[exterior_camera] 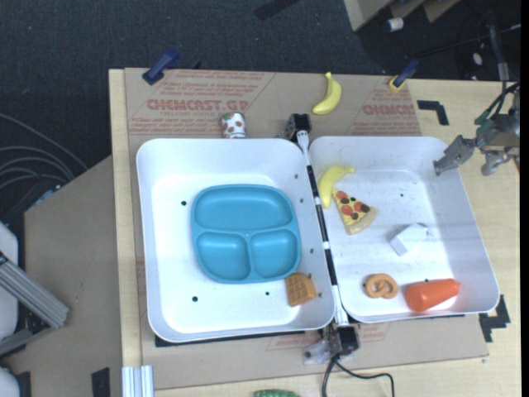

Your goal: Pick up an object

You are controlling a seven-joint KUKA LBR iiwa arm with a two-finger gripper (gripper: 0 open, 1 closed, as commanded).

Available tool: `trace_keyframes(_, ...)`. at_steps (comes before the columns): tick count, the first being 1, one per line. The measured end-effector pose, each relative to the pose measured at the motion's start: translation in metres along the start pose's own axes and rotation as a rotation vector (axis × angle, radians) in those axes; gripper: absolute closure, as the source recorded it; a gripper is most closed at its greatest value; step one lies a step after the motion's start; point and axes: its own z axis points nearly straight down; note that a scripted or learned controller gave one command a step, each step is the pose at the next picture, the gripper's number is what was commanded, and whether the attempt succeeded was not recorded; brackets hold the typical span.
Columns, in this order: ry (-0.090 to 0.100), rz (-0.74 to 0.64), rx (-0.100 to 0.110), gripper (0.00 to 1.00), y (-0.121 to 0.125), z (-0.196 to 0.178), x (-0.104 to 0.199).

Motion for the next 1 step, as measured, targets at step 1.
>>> trace_keyframes(1, 0.001, -0.001, 0.003, 0.00, 0.0136, 0.1381, 0.0131)
